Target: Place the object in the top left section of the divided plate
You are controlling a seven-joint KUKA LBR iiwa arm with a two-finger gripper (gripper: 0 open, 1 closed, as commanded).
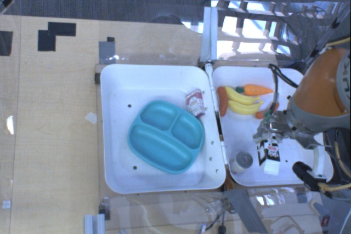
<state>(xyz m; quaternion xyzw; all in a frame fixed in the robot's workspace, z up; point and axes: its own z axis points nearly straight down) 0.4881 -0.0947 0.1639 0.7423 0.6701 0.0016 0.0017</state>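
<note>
- My claw (267, 137) hangs low over the right bin (285, 175), just above a small black-and-white carton (270, 157); from this angle I cannot tell whether it is open, closed or gripping anything.
- The carton stands near the bin's front, with dark markings on its face that are too small to read.
- Just beside it, toward the bin's front left corner, lies a small grey can (241, 161); no label is legible on it.
- At the back of the same bin sit a yellow banana (244, 102), an orange carrot (256, 90) touching the banana's far side, and a reddish sausage (222, 101) along the left wall.
- The blue divided plate (166, 136) lies in the left bin (118, 172), tilted in view, with two small sections toward the back and one long one toward the front.
- A small red-and-white packet (195, 103) rests just beyond the plate's back right rim, against the bin wall; its print is blurred past reading.
- Both bins sit side by side on the pale wooden table (49, 118).
</note>
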